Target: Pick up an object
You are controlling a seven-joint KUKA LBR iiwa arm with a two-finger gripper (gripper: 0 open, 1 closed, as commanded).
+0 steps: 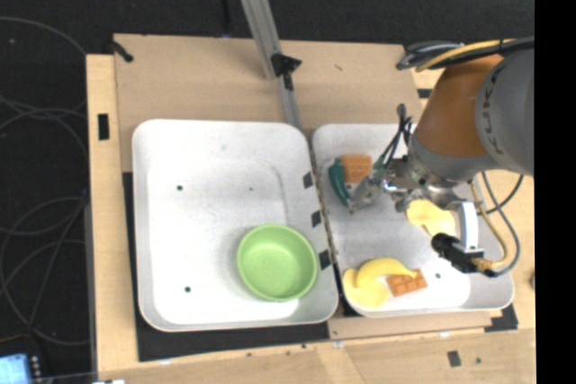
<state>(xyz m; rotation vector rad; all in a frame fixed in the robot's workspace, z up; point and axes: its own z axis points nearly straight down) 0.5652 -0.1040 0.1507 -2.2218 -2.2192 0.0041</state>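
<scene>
One pincer point(358, 193) beside orange block point(356, 166)

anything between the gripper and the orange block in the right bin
Nothing visible does. The gripper sits just below the orange block, next to a green item; the yellow pieces lie farther toward the right bin's near edge.

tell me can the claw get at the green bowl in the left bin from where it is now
Probably yes. The green bowl sits alone and uncovered in the left bin. The claw hangs over the right bin, so the arm must cross the shared rims first.
</scene>
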